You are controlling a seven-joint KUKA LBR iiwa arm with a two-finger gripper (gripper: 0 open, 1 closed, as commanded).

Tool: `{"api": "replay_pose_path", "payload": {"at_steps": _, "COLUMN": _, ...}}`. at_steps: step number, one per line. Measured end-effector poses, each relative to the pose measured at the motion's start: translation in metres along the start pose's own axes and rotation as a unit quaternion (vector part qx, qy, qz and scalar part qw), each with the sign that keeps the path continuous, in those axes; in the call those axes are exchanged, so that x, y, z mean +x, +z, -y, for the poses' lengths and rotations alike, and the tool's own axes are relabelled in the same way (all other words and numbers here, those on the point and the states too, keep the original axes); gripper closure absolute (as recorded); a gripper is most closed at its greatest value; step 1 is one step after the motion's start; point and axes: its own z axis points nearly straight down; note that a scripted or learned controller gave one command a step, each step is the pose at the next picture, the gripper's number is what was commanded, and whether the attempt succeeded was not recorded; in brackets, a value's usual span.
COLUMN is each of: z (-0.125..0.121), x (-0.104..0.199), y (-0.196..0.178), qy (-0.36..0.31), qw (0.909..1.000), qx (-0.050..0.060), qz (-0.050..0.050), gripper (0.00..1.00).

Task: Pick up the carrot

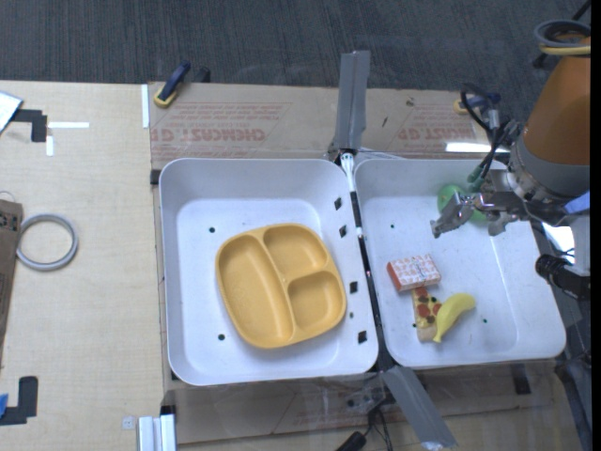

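I see the gripper (pixel 467 214) with fingers spread apart over the right bin (pixel 526 341), beside a green object (pixel 451 196). I can't pick out the carrot; the smooth curved banana (pixel 452 314) lies nearer the front.

light: bright, even overhead | shadows: soft, faint | glare: mild on white bins (pixel 188 205) | focus: slightly soft

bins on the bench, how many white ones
2. The left bin holds a yellow divided plate; the right bin beside it holds toy food, with the end effector over its far part.
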Motion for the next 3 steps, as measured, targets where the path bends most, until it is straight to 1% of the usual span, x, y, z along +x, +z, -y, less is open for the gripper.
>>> {"api": "replay_pose_path", "payload": {"at_steps": 1, "z": 0.057, "x": 0.011, "y": 0.06, "qy": 0.064, "qw": 0.9979, "qx": 0.0, "qz": 0.0, "gripper": 0.0}}
{"api": "replay_pose_path", "payload": {"at_steps": 2, "z": 0.056, "x": -0.028, "y": 0.157, "qy": 0.089, "qw": 0.9961, "qx": -0.003, "qz": 0.0, "gripper": 0.0}}
{"api": "replay_pose_path", "payload": {"at_steps": 3, "z": 0.055, "x": -0.026, "y": 0.147, "qy": 0.089, "qw": 0.996, "qx": -0.003, "qz": -0.001, "gripper": 1.0}}
